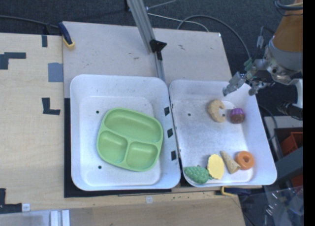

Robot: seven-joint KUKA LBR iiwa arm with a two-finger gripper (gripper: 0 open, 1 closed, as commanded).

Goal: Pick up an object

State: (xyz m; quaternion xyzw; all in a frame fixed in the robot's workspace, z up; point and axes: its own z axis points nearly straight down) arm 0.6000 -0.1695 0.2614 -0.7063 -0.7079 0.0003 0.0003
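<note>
Gripper (242,86) spread, holding nothing, above right bin (197,121) with six toy foods; one green plate (130,139).

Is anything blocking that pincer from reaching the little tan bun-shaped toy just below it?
Nothing visible does. The pincer hangs above the upper right part of the right white bin, and bare bin floor lies between it and the tan bun-shaped toy. A small purple round toy sits beside the bun, to its right.
</note>
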